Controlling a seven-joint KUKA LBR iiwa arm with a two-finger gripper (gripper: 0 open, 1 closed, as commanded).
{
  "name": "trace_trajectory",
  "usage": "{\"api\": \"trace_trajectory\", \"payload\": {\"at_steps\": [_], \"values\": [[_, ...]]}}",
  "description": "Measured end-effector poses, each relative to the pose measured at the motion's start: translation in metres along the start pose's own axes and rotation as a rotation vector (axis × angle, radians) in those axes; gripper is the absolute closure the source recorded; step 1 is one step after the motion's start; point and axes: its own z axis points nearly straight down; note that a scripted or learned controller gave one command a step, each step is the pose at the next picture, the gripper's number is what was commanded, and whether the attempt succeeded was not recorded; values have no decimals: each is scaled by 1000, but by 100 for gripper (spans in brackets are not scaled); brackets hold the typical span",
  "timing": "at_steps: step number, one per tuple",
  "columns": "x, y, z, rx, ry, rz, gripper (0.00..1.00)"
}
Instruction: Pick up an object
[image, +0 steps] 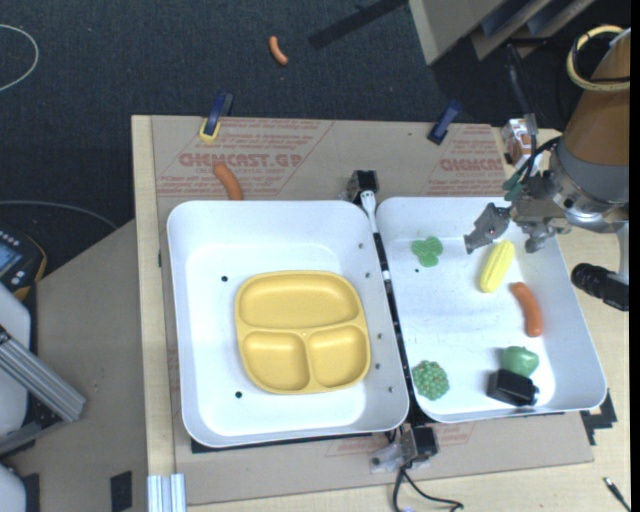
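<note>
the arm (600, 130) is cut off by the right edge above its orange band. the claw (510, 228) is slightly blurred, and its fingertips are too small to read. the black block (512, 387) covers the lower part of the green pepper (520, 359). a grey rail (40, 380) runs off the left edge.

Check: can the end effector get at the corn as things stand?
Probably yes. The end effector hangs over the right bin, just above the corn, which lies apart from the carrot and broccoli with nothing covering it.
</note>
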Motion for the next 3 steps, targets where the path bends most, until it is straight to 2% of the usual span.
{"api": "trace_trajectory", "payload": {"at_steps": [1,3], "values": [[0,2,-7,-13,-2,-2,0],[0,18,88,-7,0,-3,0]]}}
